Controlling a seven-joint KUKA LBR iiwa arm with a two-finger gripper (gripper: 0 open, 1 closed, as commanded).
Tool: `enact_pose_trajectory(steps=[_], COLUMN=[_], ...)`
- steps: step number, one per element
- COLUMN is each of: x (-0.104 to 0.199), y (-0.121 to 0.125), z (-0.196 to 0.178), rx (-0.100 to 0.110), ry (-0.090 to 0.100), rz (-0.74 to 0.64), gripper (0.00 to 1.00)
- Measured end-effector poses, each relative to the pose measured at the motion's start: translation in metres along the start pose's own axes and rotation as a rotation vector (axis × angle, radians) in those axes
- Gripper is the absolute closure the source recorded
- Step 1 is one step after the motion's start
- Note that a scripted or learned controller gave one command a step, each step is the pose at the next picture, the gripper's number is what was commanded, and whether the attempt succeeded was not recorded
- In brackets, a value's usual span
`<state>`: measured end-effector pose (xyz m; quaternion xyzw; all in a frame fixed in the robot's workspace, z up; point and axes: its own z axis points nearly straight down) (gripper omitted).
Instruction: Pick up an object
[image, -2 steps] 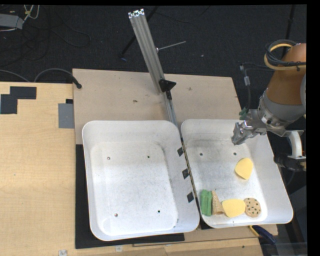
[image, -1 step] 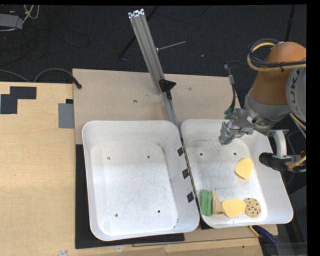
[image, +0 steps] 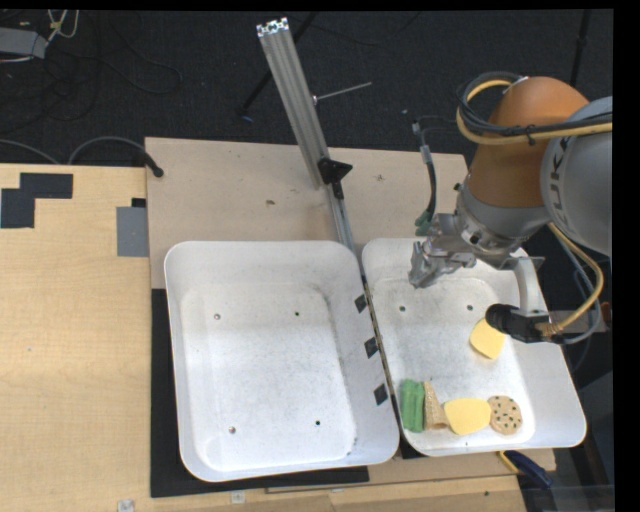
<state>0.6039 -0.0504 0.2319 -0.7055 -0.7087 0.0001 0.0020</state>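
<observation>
My gripper (image: 424, 274) hangs over the far left part of the right bin (image: 455, 300), with nothing seen between its fingers. A yellow wedge-shaped piece (image: 488, 341) lies near the bin's right side. Along the bin's front edge sit a green piece (image: 412, 405), a tan bread-like slice (image: 433, 405), a flat yellow piece (image: 466, 415) and a brown spotted cookie (image: 505, 414). The gripper is well behind this row and to the left of the yellow wedge.
The left bin (image: 265, 355) stands beside the right one, with black clips along the shared wall. A slanted metal rail (image: 305, 120) rises behind the bins. A black fitting with cable (image: 520, 322) sits at the right bin's right wall.
</observation>
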Motion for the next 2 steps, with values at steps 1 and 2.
enact_pose_trajectory(steps=[1, 2], x=[0.052, 0.107], y=[0.0, 0.017], z=[0.009, 0.012], rx=[0.002, -0.001], ry=[0.0, -0.001], rz=[0.001, 0.0], gripper=[1.0, 1.0])
